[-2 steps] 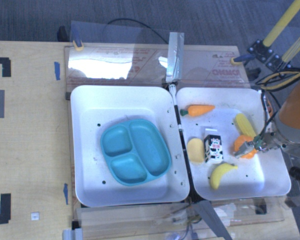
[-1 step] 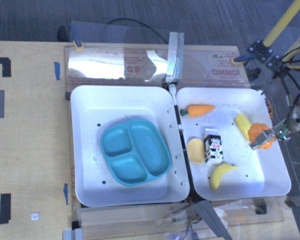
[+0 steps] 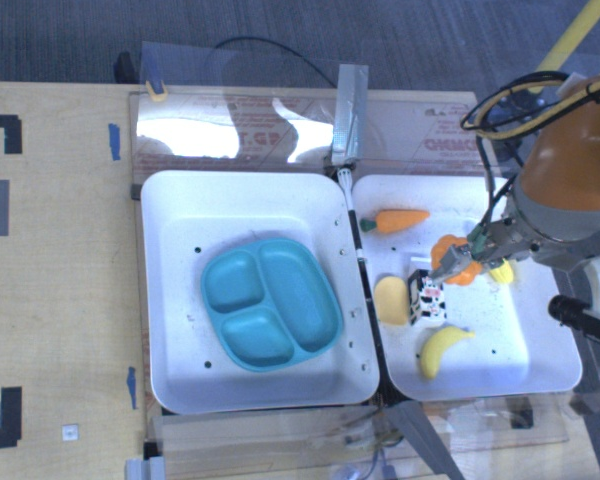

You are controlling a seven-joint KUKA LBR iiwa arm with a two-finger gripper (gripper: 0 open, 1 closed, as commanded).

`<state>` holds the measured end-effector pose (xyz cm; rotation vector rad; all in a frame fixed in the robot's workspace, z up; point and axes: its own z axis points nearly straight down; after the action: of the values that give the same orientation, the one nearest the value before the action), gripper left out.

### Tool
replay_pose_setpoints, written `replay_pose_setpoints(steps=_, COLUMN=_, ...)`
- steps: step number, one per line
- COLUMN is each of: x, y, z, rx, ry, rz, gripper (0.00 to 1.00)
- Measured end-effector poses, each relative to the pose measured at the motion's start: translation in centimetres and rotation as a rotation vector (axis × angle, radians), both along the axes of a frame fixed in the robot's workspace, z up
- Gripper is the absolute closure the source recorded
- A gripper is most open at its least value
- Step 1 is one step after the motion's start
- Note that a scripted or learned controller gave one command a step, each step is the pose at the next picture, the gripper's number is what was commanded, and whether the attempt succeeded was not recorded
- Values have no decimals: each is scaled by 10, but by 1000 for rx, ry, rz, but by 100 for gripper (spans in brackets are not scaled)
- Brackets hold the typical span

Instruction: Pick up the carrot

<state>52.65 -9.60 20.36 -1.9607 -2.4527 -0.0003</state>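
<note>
Grey arm (image 3: 570, 218), orange band, yellow cables

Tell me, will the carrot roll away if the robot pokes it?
Probably, a bit. The carrot looks round and tapered, lying on its side on the smooth bin floor, so it may roll in a curve. It looks like stiff, shiny plastic, so likely light, a little slippery and unbending.

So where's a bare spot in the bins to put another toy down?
Left bin: bare white floor runs all around the blue divided tray, widest along the far wall. Right bin: a bare patch at the near right corner, beyond the banana. Its middle is crowded: carrot, yellow lump, black-and-white toy and the gripper.
</note>
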Motion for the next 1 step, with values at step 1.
replay_pose_setpoints(steps=1, x=86, y=88, z=-18, rx=2, ry=1, rz=65, gripper=100)
